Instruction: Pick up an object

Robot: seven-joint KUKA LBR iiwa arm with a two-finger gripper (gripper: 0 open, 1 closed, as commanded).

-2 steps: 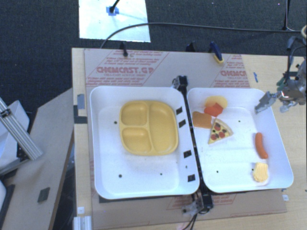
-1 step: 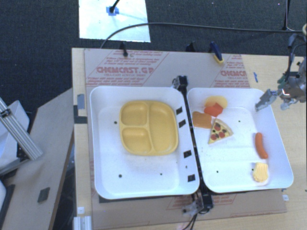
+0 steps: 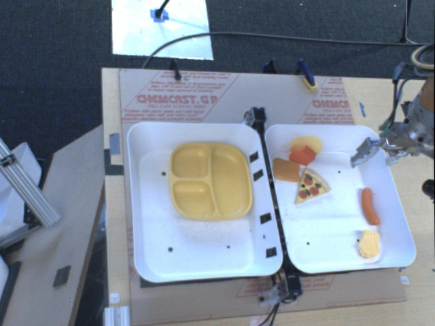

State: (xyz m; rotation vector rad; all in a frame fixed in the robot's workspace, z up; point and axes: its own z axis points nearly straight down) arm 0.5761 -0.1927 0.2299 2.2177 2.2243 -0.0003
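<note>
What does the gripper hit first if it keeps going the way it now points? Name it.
The gripper points left and slightly downward across the right bin. Judging loosely, since depth is unclear from above, it would probably meet bare bin floor first, and past that the toy pizza slice.

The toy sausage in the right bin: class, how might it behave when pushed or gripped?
The toy sausage is a rounded rod, so it would probably roll sideways if nudged. Its glossy skin suggests it may slip between fingers. It lies alone, so the gripper likely has room.

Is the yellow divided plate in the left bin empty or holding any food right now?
Empty. The yellow plate shows three bare compartments; the toy food, such as the pizza slice and sausage, lies in the right bin.
</note>
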